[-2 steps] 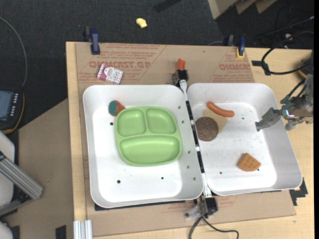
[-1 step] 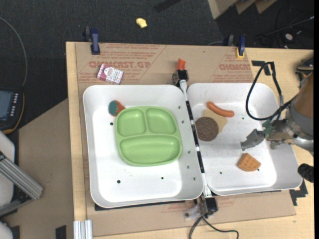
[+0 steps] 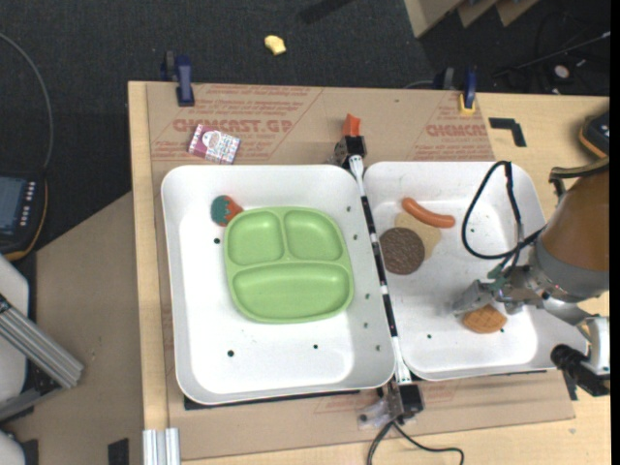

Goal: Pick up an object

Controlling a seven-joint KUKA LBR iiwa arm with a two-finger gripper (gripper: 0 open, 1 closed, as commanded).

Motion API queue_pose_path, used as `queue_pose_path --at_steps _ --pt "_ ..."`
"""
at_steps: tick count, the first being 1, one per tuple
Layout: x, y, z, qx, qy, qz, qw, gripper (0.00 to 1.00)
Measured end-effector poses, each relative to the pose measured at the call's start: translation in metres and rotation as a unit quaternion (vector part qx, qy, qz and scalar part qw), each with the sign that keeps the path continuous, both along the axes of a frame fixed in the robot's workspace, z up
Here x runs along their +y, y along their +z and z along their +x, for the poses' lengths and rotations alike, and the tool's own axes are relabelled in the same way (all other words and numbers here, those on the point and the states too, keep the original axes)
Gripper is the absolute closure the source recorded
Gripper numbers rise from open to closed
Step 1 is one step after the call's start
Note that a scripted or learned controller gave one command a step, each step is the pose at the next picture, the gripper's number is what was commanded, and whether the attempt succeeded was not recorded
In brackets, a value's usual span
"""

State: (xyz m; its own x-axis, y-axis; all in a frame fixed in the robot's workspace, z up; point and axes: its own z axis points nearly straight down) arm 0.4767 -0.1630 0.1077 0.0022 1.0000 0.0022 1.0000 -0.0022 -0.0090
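- I have the gripper [image 3: 489, 301] low in the right bin [image 3: 436, 352], toward that bin's near right part. It sits right at a tan, bun-like food piece [image 3: 483, 320], touching it or a hair above. I cannot tell which.
- The picture is too small and cluttered at the wrist for me to tell how the gripper stands, so I won't claim a grasp. Nothing shows the tan piece as lifted; it seems to rest on the bin floor.
- The arm [image 3: 581, 235] comes in over the bin's right edge, and a black cable [image 3: 489, 211] loops from it across the bin's far right part.
- Further out in the same bin: a dark round patty [image 3: 401, 249] near the left wall, lying on a pale piece, and a sausage [image 3: 427, 212] just beyond it toward the far edge. Both are well apart from the gripper.
- In the left bin [image 3: 194, 289], a green divided plate [image 3: 288, 263] lies in the middle, with a small red and green item [image 3: 226, 209] just beside its far left corner.
- On the bench [image 3: 291, 109], past the left bin's far left corner, lies a small pink packet [image 3: 214, 143].
- My judgement: I am at the grasp step, descent about done and the tan piece the likely target.
- Next I need a firm close with the piece centred, then a straight lift. The piece is low and rounded, so it may slip out.
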Motion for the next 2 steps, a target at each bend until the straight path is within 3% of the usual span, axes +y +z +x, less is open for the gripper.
queue_pose_path --at_steps 1,2 --pt "0.015 -0.025 0.002 -0.002 0.001 0.0000 1.0000 0.00" --pt "0.014 -0.013 0.003 -0.005 0.001 -0.0015 1.0000 1.00"
